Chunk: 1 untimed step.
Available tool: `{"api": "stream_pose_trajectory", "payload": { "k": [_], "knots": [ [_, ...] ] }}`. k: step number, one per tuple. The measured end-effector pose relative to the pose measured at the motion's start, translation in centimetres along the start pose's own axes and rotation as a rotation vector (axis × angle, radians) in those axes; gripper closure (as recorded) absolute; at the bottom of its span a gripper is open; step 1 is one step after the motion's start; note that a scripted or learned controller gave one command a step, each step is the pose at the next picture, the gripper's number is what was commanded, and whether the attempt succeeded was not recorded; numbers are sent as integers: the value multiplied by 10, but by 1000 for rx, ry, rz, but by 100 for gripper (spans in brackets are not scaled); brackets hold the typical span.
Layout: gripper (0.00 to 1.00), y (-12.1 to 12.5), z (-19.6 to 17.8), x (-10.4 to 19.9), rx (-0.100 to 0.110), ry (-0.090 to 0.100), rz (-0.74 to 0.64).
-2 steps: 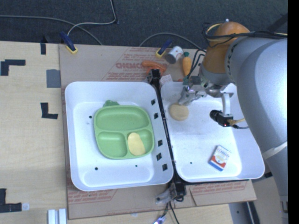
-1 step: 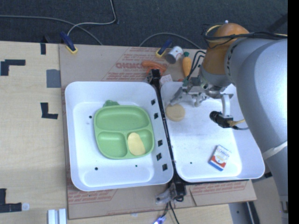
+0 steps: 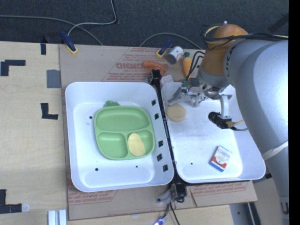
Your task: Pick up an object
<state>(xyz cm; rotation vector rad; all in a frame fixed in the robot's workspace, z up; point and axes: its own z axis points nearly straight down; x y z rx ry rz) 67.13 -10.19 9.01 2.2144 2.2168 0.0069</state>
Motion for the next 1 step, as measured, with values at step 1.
{"api": "stream_pose_trajectory", "payload": {
  "k": [1],
  "knots": [
    [0, 0, 0, 2, -1, -2, 1]
  ]
}}
